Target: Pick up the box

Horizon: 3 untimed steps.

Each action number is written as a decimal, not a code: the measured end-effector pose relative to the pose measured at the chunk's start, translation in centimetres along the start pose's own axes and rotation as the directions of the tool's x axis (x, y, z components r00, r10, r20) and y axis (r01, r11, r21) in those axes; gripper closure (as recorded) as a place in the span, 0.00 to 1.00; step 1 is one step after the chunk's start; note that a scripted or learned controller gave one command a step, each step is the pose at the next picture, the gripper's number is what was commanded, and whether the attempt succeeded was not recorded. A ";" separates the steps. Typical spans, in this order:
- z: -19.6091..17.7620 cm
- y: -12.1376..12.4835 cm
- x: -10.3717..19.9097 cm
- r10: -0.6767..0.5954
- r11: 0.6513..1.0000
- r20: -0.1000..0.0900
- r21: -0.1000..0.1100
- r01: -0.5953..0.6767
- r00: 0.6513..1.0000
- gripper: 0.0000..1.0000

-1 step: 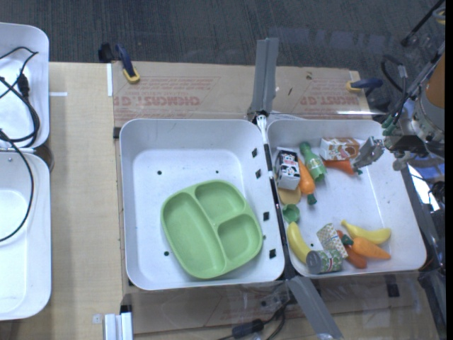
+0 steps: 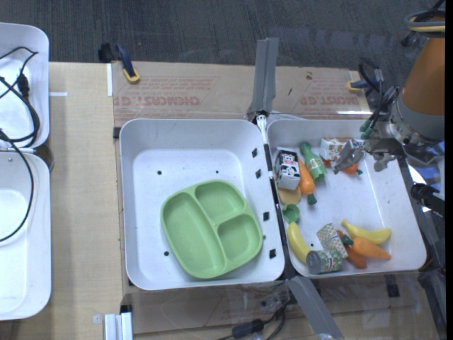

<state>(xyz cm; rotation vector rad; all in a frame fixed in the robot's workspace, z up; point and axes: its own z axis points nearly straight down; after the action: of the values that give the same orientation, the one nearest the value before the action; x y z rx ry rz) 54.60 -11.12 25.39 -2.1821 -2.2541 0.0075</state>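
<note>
The box is small and white with black markings. It stands in the right bin against its left wall. An orange carrot and a green bottle lie just right of it. My gripper hangs over the upper right part of that bin, about a hand's width right of the box. Its two grey fingers stand apart, open, with only bin floor between them. A white and red packet lies right beside the left finger.
The left bin holds a green divided plate. At the front of the right bin lie two bananas, orange carrots, a can and a small green piece. A grey divider post rises between the bins.
</note>
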 end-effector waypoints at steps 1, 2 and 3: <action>13.7 -6.4 -2.0 0.049 0.999 -0.002 0.000 -0.049 0.999 0.00; 16.6 1.1 -4.7 0.091 0.996 -0.001 -0.001 -0.091 0.996 0.00; 11.3 7.8 -8.2 -0.084 0.996 0.000 -0.004 0.084 0.996 0.00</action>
<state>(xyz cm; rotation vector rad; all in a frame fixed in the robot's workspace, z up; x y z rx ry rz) 62.58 -19.03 14.01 -2.0874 -2.3456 0.0030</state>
